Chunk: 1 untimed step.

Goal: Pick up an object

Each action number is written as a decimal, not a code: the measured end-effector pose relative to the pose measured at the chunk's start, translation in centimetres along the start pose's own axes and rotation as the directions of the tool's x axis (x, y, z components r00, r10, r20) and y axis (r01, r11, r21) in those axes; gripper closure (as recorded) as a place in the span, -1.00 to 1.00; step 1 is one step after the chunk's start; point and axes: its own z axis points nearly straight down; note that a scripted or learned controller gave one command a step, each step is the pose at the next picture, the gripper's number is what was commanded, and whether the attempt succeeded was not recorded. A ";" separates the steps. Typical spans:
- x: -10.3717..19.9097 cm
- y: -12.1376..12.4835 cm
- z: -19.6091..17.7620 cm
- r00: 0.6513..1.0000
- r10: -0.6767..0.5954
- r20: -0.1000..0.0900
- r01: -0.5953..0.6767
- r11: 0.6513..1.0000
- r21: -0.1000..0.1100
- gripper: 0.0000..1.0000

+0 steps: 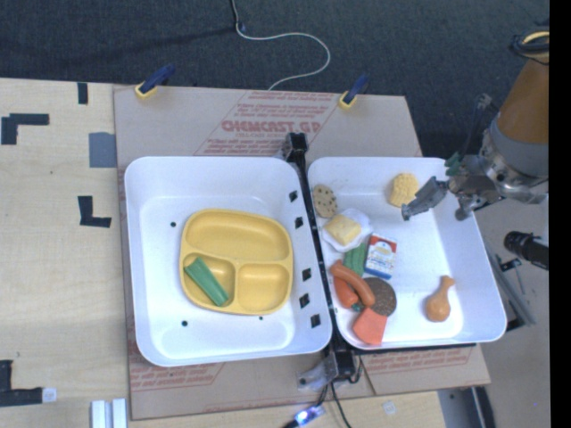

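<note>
- The grey arm with its orange band [525, 96] enters from the right and is cut off by the frame edge, so only its wrist section shows
- Its two-finger gripper [442, 201] hangs over the far right part of the right shallow white bin [473, 266]; the jaws are spread apart, one dark finger [419, 201] reaching toward the bin's middle, the other [467, 205] near the right wall, with nothing between them
- A lumpy yellow sponge-like ball [403, 186] lies just beside the left finger, apart from it; whether it is food or foam is hard to tell
- A round brown speckled cookie [324, 200] sits against the divider between the bins
- A pale yellow block [343, 230] rests on something white and crumpled, partly hidden under it
- A small red, white and blue carton [381, 256] lies near the middle, overlapping a green piece [355, 260] that is mostly covered
- An orange-red sausage shape [351, 285], a dark brown disc [382, 298] and an orange wedge [369, 328] crowd together at the near left corner, overlapping so their outlines blur
- A tan drumstick-shaped toy [438, 300] lies alone near the right wall
- The left shallow white bin [152, 257] holds a yellow divided plastic plate [259, 239] with a green pickle-like stick [207, 281] in its near left compartment
- Both bins rest on a cardboard sheet [259, 123] on the bench [53, 257]
</note>
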 end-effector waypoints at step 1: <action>0.0 0.2 -0.7 1.000 -0.003 0.003 0.003 1.000 -0.012 -1.00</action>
